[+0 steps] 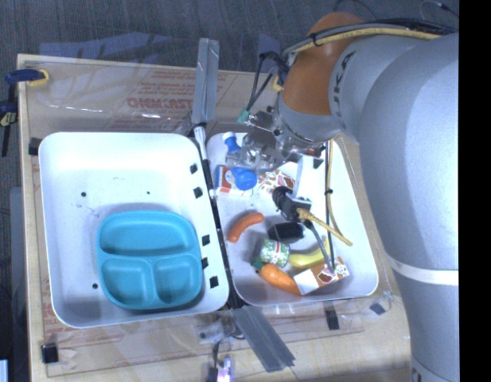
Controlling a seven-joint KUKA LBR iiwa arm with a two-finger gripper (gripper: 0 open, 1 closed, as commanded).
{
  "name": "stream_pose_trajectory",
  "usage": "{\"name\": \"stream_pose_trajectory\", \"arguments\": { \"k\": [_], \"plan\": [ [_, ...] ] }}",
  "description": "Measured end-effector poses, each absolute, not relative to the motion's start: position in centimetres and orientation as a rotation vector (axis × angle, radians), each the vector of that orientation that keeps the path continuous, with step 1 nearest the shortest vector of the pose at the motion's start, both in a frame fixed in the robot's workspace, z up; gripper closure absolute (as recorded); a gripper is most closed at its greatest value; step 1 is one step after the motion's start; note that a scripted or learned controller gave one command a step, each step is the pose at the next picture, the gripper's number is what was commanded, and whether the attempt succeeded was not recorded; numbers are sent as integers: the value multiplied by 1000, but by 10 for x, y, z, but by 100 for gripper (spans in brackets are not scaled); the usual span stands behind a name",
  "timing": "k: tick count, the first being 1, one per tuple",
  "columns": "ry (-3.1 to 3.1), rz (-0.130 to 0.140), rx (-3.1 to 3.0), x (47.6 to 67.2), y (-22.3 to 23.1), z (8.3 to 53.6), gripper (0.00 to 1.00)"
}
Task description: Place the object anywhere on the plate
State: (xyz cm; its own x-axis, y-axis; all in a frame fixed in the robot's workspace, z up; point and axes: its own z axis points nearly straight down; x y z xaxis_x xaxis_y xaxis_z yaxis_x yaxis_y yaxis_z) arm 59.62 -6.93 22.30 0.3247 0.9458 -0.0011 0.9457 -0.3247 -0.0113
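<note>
A blue plate (150,261) with three compartments lies in the left bin (70,157), toward its front. My gripper (257,151) hangs over the back of the right bin (363,257), above a blue bottle-like item (243,179) and a red-and-white packet (224,179). The wrist hides whatever lies directly beneath it. Other loose things in the right bin are an orange sausage (243,225), a carrot (278,278), a banana (306,259), a green can (272,252) and a black piece (286,231).
The two bins meet at a ridge with black clips (207,213). A small printed box (323,275) sits at the right bin's front corner. The arm's grey body (412,150) covers the bench's right side. Cables (329,205) hang over the right bin.
</note>
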Motion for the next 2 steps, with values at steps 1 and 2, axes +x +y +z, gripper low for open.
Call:
{"name": "stream_pose_trajectory", "arguments": {
  "k": [1,2],
  "plan": [
    [-1747,10,-2607,552,23,190,100],
    [-1748,15,-2603,552,23,199,100]
  ]
}}
